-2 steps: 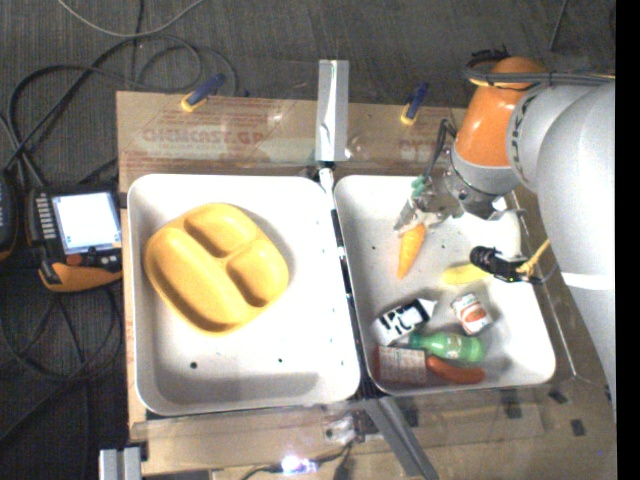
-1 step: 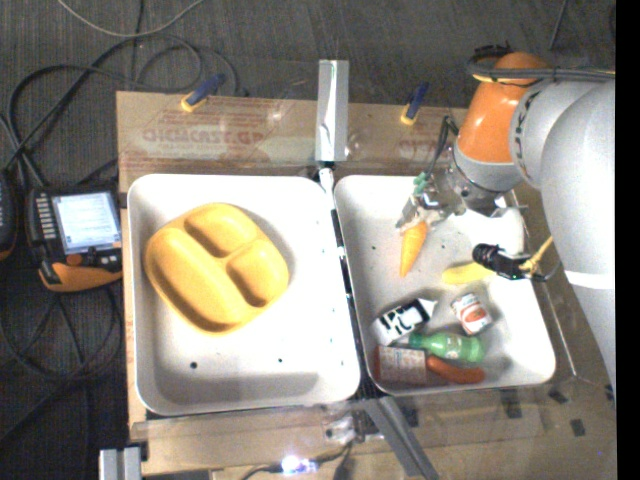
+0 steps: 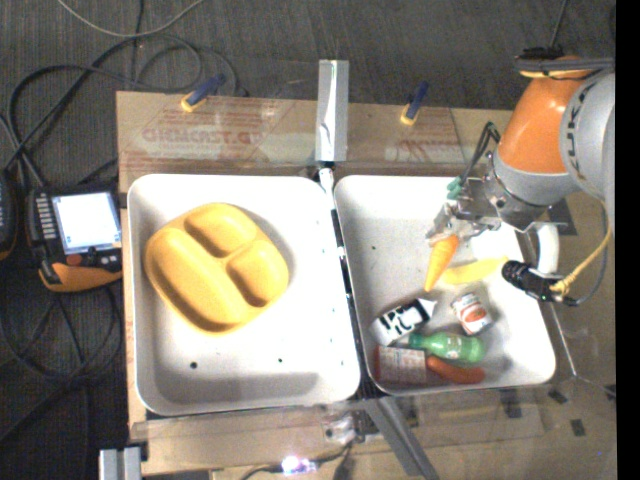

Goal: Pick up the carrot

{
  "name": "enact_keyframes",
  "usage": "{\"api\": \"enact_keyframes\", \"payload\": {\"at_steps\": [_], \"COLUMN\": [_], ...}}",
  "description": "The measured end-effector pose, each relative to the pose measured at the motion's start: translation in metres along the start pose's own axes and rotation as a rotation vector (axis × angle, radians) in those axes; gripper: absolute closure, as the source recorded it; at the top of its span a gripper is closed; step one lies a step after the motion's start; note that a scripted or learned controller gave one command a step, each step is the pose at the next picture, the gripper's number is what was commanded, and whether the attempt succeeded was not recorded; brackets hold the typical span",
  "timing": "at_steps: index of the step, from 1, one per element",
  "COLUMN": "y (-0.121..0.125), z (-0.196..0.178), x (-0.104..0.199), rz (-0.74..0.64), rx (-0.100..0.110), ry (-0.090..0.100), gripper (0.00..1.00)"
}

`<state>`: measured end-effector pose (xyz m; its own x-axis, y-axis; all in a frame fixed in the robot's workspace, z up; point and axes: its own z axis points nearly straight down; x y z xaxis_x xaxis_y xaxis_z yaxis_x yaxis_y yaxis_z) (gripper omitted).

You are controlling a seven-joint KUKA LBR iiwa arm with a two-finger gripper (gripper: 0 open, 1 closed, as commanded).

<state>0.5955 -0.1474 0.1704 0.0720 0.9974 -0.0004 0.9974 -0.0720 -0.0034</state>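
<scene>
The carrot (image 3: 439, 261) is orange and tapered, with its tip pointing down and to the left, in the upper middle of the right bin (image 3: 385, 213). Its thick top end sits between the fingers of my gripper (image 3: 460, 226), which is shut on it. The carrot appears to hang just off the bin floor. The grey arm with its orange band (image 3: 540, 128) reaches in from the right, above the bin's far right corner.
A yellow piece (image 3: 484, 266) lies just right of the carrot. Below it are a small can (image 3: 472, 313), a black-and-white pack (image 3: 405, 318), a green bottle (image 3: 452, 346) and a red item (image 3: 457, 372). The left bin (image 3: 160, 368) holds a yellow divided plate (image 3: 215, 265).
</scene>
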Motion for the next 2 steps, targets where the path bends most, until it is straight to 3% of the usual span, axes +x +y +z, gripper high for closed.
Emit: {"api": "enact_keyframes", "payload": {"at_steps": [1,2], "y": [-0.045,-0.066], "z": [0.035,-0.019], "x": [-0.015,0.021], "rz": [0.103,0.087], "rx": [0.000,0.000], "ry": [-0.001,0.001], "gripper": [1.00,1.00]}}
